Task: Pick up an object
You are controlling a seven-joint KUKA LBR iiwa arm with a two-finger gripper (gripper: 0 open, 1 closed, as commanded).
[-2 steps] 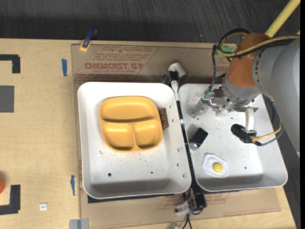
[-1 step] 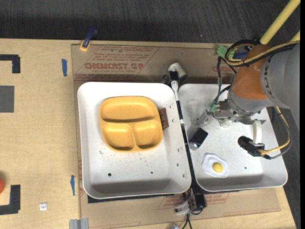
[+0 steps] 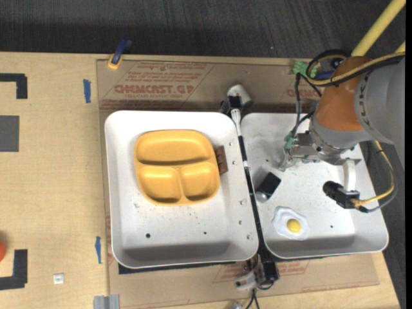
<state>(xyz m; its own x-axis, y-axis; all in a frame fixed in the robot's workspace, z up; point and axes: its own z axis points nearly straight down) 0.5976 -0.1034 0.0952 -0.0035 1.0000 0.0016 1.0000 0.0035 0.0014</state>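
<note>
Bench [image 3: 51, 172] carries 2 white bins side by side. Left bin [image 3: 129, 237] has 1 yellow tray [image 3: 177, 165] with 3 compartments, lying flat near the middle, with a small brown piece [image 3: 219, 160] touching its right edge. Arm [image 3: 380, 102] comes in from the right over the right bin [image 3: 360, 237], orange band [image 3: 338, 108] above the wrist, cables hanging off it. Gripper [image 3: 291, 154] sits low over the upper part of that bin, near the divider; can't tell from this angle how the claw is set, and nothing visible in it. Right bin has 2 loose items: a black block [image 3: 268, 185] just beside the divider, below-left of the gripper, and a toy fried egg [image 3: 290, 224] nearer the front wall, apart from the block. My read: this is the approach step, no pick made yet. Block looks like the closest candidate. Next move would need the gripper shifted over the block, aligned to its tilt, then lowered. Risk: block sits close to the bin wall, tight for 1 finger.
</note>
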